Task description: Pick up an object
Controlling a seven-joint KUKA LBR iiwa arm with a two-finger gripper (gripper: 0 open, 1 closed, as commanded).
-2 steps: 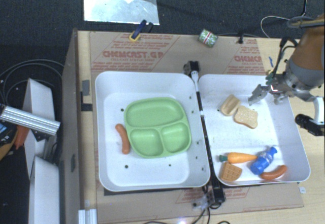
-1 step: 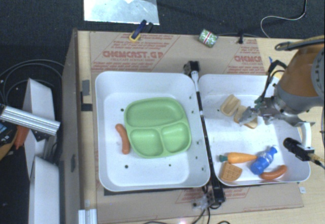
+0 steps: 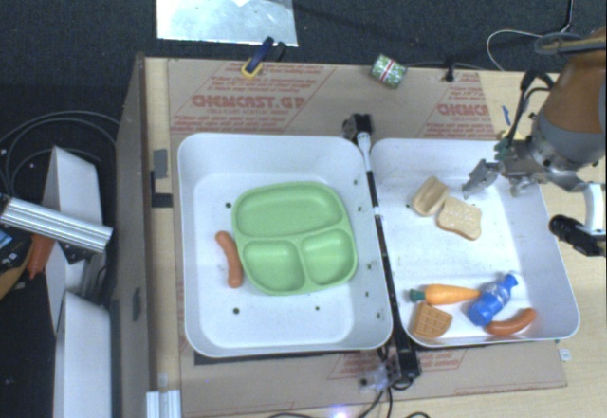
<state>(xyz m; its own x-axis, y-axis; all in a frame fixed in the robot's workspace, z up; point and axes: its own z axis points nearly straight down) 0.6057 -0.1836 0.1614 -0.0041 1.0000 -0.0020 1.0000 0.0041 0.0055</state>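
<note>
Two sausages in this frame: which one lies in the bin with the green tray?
The sausage lying beside the green tray in the left bin; the other sausage is in the right bin, by the blue bottle.

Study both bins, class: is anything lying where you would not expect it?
Yes. One toy sausage lies on the left bin floor beside the green divided plate, not in a compartment. Other toy food sits in the right bin.

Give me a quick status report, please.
Gripper over right bin, near the bread slice. Nothing held. Path to the slice unobstructed.
</note>
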